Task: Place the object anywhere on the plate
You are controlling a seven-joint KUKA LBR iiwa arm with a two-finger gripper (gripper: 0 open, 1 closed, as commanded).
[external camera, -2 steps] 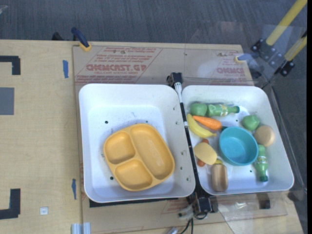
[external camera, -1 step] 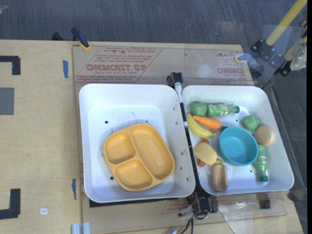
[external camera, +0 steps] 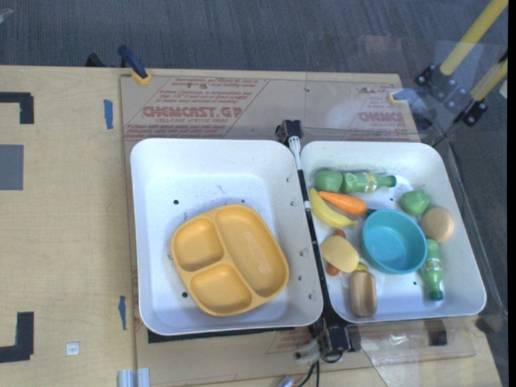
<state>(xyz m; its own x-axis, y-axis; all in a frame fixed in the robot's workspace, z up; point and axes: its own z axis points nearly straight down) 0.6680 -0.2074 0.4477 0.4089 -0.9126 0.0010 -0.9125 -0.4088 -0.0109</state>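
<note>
A yellow plate [external camera: 229,260] with three compartments lies in the left bin [external camera: 161,176], toward its front, with nothing on it. The right bin [external camera: 459,297] holds several toy foods: a carrot [external camera: 342,202], a banana [external camera: 324,211], a green bottle [external camera: 363,182] lying at the back, a green pepper [external camera: 414,202], a tan potato [external camera: 439,223], a yellow lemon-like piece [external camera: 340,254], a brown bread roll [external camera: 362,292] and a small green bottle [external camera: 433,277]. A blue bowl [external camera: 393,242] sits among them.
The two white bins stand side by side on a cardboard sheet [external camera: 242,103] over a wooden bench [external camera: 56,240]. A black clamp [external camera: 289,130] joins the bins at the back. Yellow poles [external camera: 476,27] stand at the far right.
</note>
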